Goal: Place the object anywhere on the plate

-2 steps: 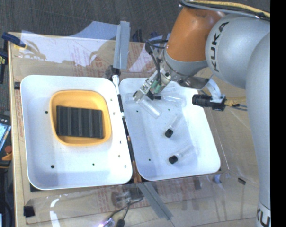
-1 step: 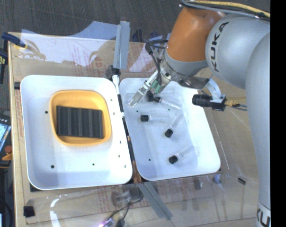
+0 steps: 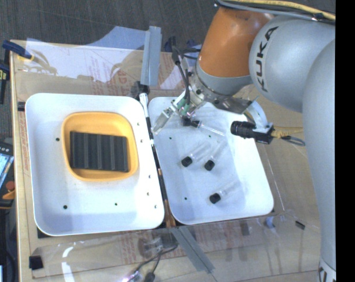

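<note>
A yellow plate [image 3: 98, 125] with a dark ridged centre lies in the left bin [image 3: 48, 210]. Several clear tubes with black caps lie in the right bin [image 3: 254, 201]: one [image 3: 192, 156] mid-bin, one [image 3: 213, 159] just right of it, one [image 3: 223, 192] nearer the front. Another tube [image 3: 202, 125] lies at the bin's back, close under the wrist. My gripper [image 3: 176, 110] hangs low over the back left corner of the right bin, just left of that tube, beside the divider between the bins. The wrist hides much of it.
The grey arm with its orange band [image 3: 230, 34] covers the back right of the bench. A black cable plug [image 3: 248, 129] juts over the right bin's back right. A grey bar [image 3: 150, 54] stands behind the bins.
</note>
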{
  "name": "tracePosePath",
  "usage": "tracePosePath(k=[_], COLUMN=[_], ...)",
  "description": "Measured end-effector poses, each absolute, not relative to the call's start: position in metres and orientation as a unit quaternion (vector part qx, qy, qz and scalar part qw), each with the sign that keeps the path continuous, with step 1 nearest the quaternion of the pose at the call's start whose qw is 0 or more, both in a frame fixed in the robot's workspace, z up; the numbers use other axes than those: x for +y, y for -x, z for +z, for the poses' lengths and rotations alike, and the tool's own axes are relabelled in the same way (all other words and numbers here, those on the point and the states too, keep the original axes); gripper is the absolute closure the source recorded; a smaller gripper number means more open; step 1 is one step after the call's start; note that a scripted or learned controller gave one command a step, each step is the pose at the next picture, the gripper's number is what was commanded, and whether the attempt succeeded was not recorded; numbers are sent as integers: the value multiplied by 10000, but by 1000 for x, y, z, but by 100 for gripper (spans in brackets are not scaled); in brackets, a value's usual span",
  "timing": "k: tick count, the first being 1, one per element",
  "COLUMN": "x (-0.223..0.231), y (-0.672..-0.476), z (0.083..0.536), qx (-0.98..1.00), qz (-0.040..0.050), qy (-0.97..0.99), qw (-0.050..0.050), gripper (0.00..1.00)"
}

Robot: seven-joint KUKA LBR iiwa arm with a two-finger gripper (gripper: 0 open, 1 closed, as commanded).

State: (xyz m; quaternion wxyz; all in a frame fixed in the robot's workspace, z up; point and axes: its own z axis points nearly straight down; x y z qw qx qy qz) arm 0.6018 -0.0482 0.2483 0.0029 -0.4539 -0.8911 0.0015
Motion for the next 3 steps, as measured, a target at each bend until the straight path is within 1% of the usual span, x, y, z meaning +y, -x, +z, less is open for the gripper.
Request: tracePosePath(k=[1,2,3], x=[-16,-2,19], y=[-609,-605,-590], z=[222,230,253], qx=[-8836,-8836,-8677], qz=[13,9,8], qy=[4682,4683,4972], qw=[20,7,-1], gripper=[0,0,0])
